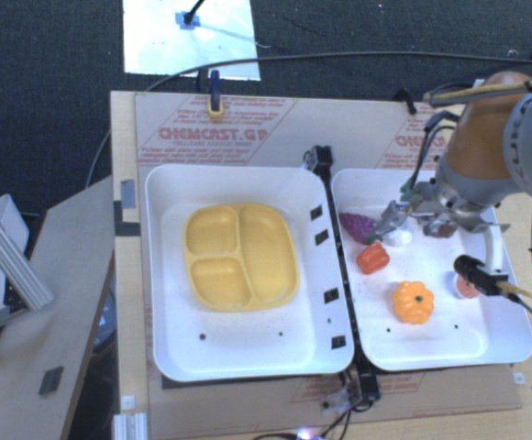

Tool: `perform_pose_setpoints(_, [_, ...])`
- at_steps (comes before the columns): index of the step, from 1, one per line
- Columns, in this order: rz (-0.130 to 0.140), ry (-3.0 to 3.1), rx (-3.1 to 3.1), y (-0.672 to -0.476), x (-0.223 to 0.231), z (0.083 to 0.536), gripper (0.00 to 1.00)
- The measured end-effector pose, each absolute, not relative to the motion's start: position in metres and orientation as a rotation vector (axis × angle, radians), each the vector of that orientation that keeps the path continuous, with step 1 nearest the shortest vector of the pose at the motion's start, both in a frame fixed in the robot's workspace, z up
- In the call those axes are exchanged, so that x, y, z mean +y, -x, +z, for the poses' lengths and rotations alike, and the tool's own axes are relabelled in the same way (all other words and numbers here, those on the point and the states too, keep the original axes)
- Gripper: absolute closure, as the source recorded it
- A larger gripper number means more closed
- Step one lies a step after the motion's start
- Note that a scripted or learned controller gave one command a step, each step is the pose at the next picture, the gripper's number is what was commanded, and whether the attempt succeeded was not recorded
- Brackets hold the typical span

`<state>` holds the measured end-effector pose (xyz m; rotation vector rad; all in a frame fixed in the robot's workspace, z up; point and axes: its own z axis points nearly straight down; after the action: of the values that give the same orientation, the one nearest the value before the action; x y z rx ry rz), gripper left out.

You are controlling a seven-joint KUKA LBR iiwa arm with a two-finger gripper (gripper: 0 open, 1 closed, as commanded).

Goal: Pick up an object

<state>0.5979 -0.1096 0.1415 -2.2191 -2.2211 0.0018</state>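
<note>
Red pepper [373, 258], is that one of the things to pick? Where does it sit?

Yes, it is one of the loose toys. It lies in the right bin [514, 341], close to the wall that meets the left bin [170, 342].

What lies around the red pepper?

Just up and left of it is a purple toy [359, 225], very close, though I cannot tell if they touch. Up and right of it is a small white piece [399, 237], also close by. Down and right of it, clearly apart, stands an orange pumpkin [413, 302]. Well to its right is a pinkish piece [468, 289], partly covered by a black part on a yellow cable.

And the gripper [396, 216]?

It hangs up and right of the red pepper, just above the white piece and just right of the purple toy. The grey arm [500, 149] with its orange band runs off further right of the pepper.

Is the claw apart or together?

I cannot tell; it is too small and cluttered at that spot. Nothing is visibly held in it.

Anything left of the red pepper?

A yellow divided plate [241, 255], well to its left, lying flat in the left bin
</note>
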Motion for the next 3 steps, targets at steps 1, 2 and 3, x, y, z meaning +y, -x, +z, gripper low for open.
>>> perform_pose_setpoints(1, [0.002, 2.219, -2.221, -0.598, -0.109, 0.089, 0.00])
perform_pose_setpoints(2, [-0.003, 2.224, -2.224, -0.600, -0.110, 0.103, 1.00])
perform_pose_setpoints(3, [-0.006, 2.221, -2.229, -0.596, -0.106, 0.166, 1.00])
